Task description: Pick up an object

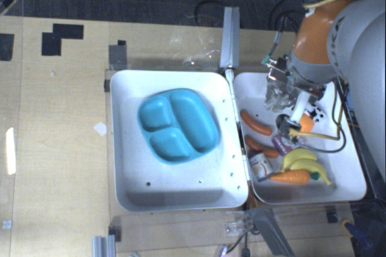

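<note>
table (54, 147): pale wood, seen from above at a slant, with black patches (60, 37) near its far left edge

arm (356, 44): grey, orange band above the wrist, reaching in from the right over the far half of the right bin. jaws point down over the upper left part of that bin, above bare white floor, just beyond the far end of the upper sausage. released or clenched: cannot tell, the wrist hardware blurs them

left bin (126, 189): shallow, white, rounded corners. one thing in it, a blue divided plate (178, 124) with three compartments, lying flat and a little turned, near the bin's middle

right bin (350, 186): same make, touching the left bin along a metal rail (230, 38). the loose things are all here, bunched in the near left half:
- bananas (304, 160), yellow, a small bunch near the front wall
- carrot (289, 177), orange with a green tip, lying across just in front of the bananas and touching them
- upper sausage (256, 123), reddish, slanting away from the left wall
- lower sausage (259, 146), darker, just nearer than the first
- purple piece (280, 144), between the lower sausage and the bananas; kind unclear
- orange piece (306, 124), small, near the wrist hardware; kind unclear
- pale small container (259, 164) by the left wall, beside the carrot's blunt end; label unreadable
</note>
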Controlling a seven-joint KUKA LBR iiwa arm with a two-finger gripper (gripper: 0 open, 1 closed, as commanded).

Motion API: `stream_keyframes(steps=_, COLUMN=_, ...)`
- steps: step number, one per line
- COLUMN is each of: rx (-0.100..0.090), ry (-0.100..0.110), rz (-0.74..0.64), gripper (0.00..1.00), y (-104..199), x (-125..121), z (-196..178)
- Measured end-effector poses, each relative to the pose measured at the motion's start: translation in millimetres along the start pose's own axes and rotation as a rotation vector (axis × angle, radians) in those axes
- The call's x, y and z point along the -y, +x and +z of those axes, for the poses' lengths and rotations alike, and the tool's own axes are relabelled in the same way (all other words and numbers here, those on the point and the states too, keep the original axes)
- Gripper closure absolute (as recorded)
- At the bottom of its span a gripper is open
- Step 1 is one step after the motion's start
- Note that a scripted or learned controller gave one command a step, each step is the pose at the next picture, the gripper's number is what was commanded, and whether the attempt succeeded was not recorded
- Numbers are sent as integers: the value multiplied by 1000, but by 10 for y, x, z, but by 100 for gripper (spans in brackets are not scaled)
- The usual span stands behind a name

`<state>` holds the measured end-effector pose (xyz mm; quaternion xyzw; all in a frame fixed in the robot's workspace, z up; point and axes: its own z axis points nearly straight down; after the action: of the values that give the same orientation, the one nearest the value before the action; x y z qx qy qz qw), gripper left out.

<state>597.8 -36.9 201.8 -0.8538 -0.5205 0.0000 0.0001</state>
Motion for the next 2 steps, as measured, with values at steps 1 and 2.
stream_keyframes(steps=1, rx=0, ry=0, rz=16, gripper=100, y=-437, x=552, z=34)
stream_keyframes(steps=2, rx=1, ry=2, rz=301, gripper=100, y=50, x=524, z=110)
